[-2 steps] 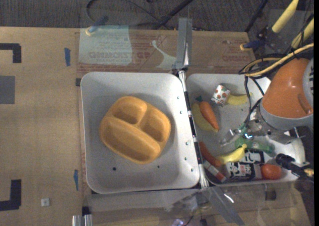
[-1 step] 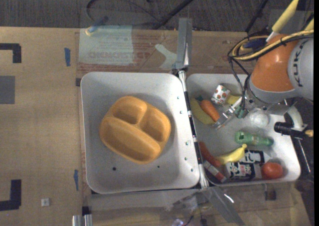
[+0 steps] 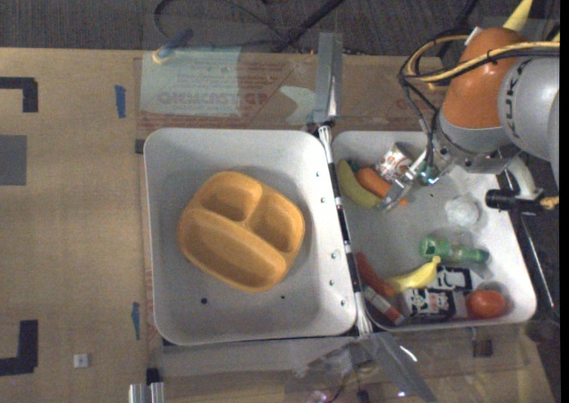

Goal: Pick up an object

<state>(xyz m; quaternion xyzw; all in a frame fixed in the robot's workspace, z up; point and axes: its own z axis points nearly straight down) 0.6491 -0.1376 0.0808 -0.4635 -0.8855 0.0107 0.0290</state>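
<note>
One carton (image 3: 435, 303), one tomato (image 3: 486, 302) well below claw (image 3: 402, 188); two bananas (image 3: 353, 184), one carrot (image 3: 377, 184) beside it; one orange tray (image 3: 241, 229) far left; claw state unclear.

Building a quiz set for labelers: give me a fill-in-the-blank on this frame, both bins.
1. The orange divided tray lies in the ____ bin.
2. The gripper hangs over the ____ bin.
3. The red tomato sits in that bin's near ____ corner.
4. The tray has ____ compartments.

Missing words: left; right; right; three
</note>
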